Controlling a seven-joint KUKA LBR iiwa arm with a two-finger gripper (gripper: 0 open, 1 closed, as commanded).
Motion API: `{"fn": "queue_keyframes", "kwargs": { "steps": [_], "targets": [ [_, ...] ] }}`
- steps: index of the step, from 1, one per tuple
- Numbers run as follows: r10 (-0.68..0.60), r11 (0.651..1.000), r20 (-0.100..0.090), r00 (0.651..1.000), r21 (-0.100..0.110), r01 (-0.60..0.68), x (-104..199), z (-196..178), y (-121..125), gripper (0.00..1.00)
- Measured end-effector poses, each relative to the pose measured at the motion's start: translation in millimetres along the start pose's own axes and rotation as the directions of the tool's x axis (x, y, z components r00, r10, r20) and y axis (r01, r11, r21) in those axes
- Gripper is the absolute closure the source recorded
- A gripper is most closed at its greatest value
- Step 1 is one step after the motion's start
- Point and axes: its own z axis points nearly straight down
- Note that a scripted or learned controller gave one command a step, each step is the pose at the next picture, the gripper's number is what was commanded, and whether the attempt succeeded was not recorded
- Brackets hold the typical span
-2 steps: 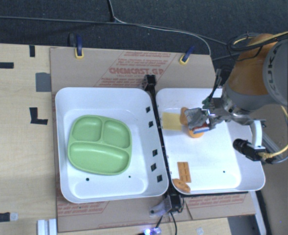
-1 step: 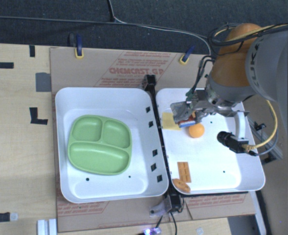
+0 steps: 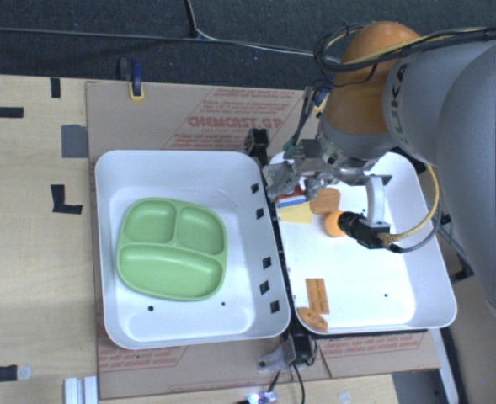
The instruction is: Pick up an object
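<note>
Two shallow white bins side by side on a cardboard sheet [image 3: 231,112] laid over the wooden counter [image 3: 29,225]. In the left bin [image 3: 113,171], a green divided plate [image 3: 172,249] with three compartments, lying flat toward the left of the bin's middle. In the right bin [image 3: 399,301], a cluster of small food-like pieces at the far left corner: a pale yellow wedge [image 3: 296,215], a tan rounded piece [image 3: 324,200] just right of it, an orange ball [image 3: 335,224] near that, and a flat item with red and blue edging [image 3: 288,199] tucked partly under the arm. Nearer the front edge of the same bin, an orange-brown strip [image 3: 317,294] and a smaller brown piece [image 3: 312,317] just beside it, well apart from the far cluster. Reaching in from the right, the grey arm with its orange band [image 3: 374,45], the gripper [image 3: 302,173] low over the far left corner of the right bin, just above the cluster. Cannot tell its state from this angle, nor any contact with the pieces below.
</note>
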Motion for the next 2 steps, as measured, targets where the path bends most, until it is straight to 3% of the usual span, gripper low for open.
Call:
{"fn": "queue_keyframes", "kwargs": {
  "steps": [2],
  "targets": [
    [0.002,1.0,0.001,1.0,-0.001,-0.002,95,-12,49,1.0]
  ]
}}
